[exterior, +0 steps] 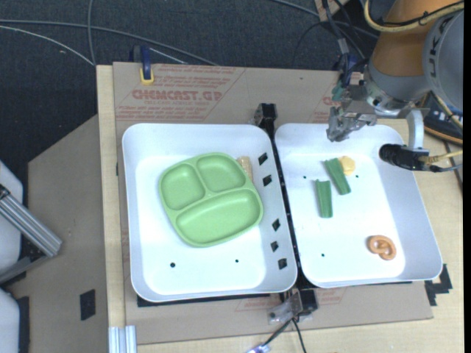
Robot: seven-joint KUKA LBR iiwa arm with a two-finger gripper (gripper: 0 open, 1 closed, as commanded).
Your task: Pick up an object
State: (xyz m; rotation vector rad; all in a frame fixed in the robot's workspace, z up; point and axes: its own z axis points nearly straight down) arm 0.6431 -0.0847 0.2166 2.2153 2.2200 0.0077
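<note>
Where the cardboard-topped bench [206,87] comes nearest the camera, the two shallow white plastic bins sit side by side w/ black clips along the seam between them; in the right bin [412,219], nearest the front edge, lies a small orange-brown pretzel-shaped piece [382,247], well apart from everything else; further back, approx. mid-bin, a short green stick [324,198] lies roughly lengthwise; just beside it, a second green stick [338,176] lies tilted, its far end touching or overlapping a small pale-yellow lump [346,165]; in the left bin [147,271], a light-green plastic divided plate w/ three compartments [211,198] rests flat near the centre; a small tan block [244,165] sits at the plate's far-right rim, touching or just beside it; at the far edge of the right bin, the metal two-finger claw [344,123] hangs over the back rim, apart from the sticks and lump; nothing shows between its fingers, but whether they are spread or pressed together I cannot tell; behind it, the grey arm w/ the orange band [416,9] enters from the right.
</note>
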